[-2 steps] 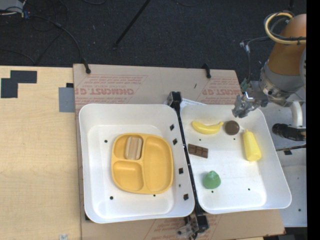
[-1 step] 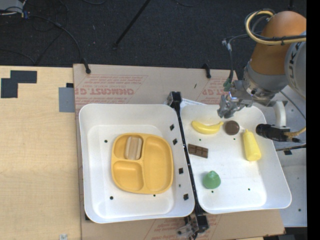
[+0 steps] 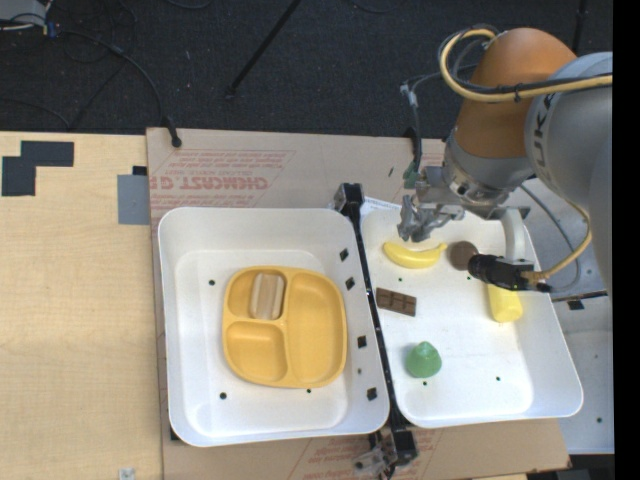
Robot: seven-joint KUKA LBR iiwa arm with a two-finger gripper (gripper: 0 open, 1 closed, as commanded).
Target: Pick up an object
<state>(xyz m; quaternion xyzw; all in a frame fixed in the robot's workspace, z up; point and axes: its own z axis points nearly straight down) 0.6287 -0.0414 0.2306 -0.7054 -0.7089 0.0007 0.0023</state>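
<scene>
— Where's the arm?
— Reaching in from the right, orange band above the wrist, at the far right.
— And the tool (image 3: 416,230)?
— Pointing straight down, set low.

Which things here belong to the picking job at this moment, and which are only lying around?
In the job:
gripper, just above the banana
banana

Lying about:
chocolate bar
green object
yellow block
brown round object
yellow divided plate, in the left bin

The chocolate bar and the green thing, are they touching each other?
Apart. The camera view shows bare white bin floor between the brown chocolate bar and the green thing, which sits nearer the camera.
</scene>
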